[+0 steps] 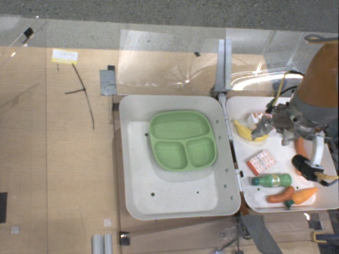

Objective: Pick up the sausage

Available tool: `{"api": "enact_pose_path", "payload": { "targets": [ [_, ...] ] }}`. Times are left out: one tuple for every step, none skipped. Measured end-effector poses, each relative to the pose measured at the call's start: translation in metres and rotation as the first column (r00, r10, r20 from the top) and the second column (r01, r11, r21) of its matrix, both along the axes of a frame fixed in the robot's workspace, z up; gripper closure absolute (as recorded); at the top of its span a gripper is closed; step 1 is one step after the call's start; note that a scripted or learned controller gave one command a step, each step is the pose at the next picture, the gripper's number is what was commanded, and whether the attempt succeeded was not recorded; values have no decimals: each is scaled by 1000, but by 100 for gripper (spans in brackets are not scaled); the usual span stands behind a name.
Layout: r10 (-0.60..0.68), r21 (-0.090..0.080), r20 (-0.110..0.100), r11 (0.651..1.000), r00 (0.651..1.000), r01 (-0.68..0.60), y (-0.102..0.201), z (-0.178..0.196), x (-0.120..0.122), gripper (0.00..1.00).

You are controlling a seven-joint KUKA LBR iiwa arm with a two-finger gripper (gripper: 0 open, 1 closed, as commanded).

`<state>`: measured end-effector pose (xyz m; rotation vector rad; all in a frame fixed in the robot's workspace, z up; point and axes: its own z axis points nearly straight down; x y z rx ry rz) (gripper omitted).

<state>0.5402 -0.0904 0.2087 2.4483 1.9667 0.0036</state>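
Camera view: the sausage (280, 196) lies below the hand (267, 121) (grip state unclear), well apart.

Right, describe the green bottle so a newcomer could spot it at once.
Find the right-hand white bin, the one without the green plate. Towards its near edge the green bottle lies on its side, below a small red and white box. It is the one green item in that bin; the two toy foods just below it are orange.
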Motion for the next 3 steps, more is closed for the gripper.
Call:
{"api": "enact_pose_path", "payload": {
  "targets": [
    [-151,-1,0,989,989,151,-45,-57,33,0],
    [-327,1,0,945,945,327,-9,-17,-12,0],
    [-414,-1,-1,910,910,414,-64,-53,15,0]
  ]
}}
